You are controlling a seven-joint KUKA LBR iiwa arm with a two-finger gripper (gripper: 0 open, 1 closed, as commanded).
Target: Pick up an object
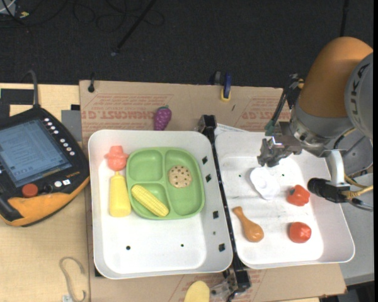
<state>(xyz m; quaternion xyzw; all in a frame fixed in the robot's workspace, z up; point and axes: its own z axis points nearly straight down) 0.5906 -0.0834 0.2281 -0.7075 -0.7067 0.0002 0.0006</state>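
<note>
- Your gripper (269, 158) hangs over the right bin (340, 247), just above a white object (263, 183); you cannot tell its state.
- Nearby lie two tomatoes and a drumstick (247, 225).

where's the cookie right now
The cookie lies in the upper right compartment of the green divided plate in the left bin, just up and right of the corn cob.

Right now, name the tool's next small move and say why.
Probably a short straight descent: the tool hangs in the right bin above a white object, with nothing seen between its fingers. The tomatoes and drumstick lie farther off.
</note>
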